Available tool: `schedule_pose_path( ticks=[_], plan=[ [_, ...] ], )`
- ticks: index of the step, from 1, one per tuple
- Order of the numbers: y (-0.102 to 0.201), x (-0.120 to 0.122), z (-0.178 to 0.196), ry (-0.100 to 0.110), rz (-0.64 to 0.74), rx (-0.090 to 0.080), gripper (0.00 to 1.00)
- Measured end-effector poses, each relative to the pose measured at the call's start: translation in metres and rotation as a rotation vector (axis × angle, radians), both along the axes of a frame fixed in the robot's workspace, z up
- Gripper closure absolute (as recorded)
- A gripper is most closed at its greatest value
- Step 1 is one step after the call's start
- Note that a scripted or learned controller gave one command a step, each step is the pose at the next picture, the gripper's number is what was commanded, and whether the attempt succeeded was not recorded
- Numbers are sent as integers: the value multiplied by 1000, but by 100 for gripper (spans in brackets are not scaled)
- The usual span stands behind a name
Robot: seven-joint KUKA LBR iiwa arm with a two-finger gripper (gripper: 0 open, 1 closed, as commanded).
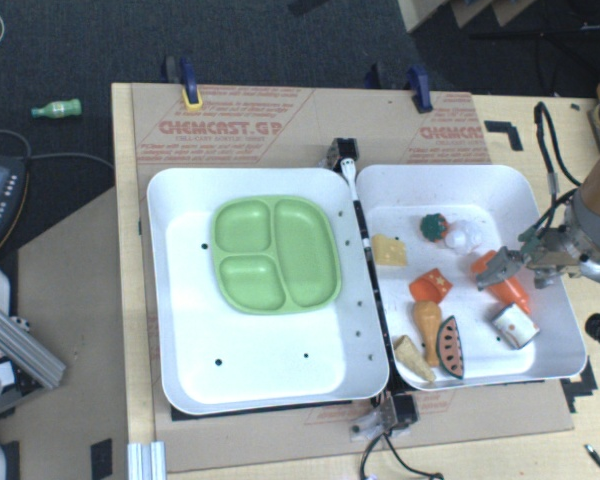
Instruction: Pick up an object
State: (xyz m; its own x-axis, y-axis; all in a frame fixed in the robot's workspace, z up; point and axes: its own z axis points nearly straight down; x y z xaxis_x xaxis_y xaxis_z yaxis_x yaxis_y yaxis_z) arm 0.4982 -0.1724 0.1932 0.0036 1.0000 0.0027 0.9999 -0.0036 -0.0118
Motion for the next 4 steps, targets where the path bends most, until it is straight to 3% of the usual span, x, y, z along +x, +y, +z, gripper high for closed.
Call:
schedule_pose_path(
  ticks=[1,2,3,4],
  plan=[
    [0,3,6,-12,4,-3,0],
    [2,-8,-49,-5,3,0,0],
    [-1,-5,-97,-24,2,-11,0],
    [2,-8,-88,-14,2,-5,100]
  ],
)
